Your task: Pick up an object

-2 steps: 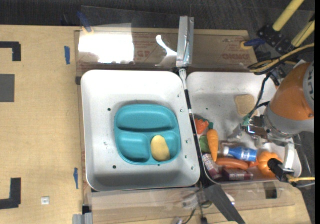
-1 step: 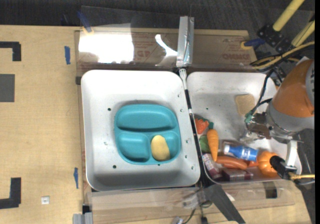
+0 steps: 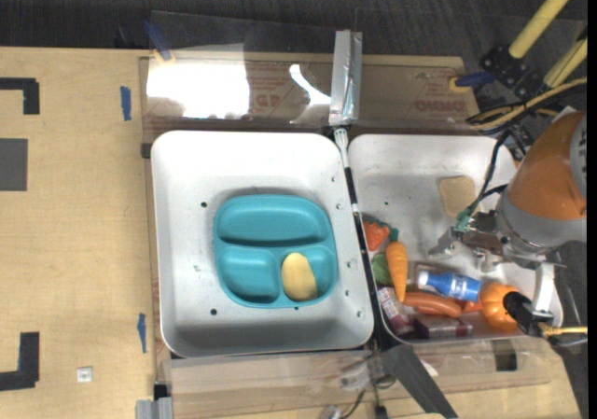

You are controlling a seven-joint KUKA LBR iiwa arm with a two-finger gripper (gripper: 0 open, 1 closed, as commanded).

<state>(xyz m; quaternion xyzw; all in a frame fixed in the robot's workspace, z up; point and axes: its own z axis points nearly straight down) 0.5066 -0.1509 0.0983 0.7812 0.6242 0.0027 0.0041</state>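
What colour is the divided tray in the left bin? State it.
Teal blue tray, seen in the camera view, with a yellow item in one compartment.

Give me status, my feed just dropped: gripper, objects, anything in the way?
Gripper over right bin, holding nothing seen. Carrot, bottle and other toys piled below it. Yellow potato in teal tray, left bin.

Two white bins, a teal blue tray with a yellow potato, an orange carrot, a blue bottle, a tan bench
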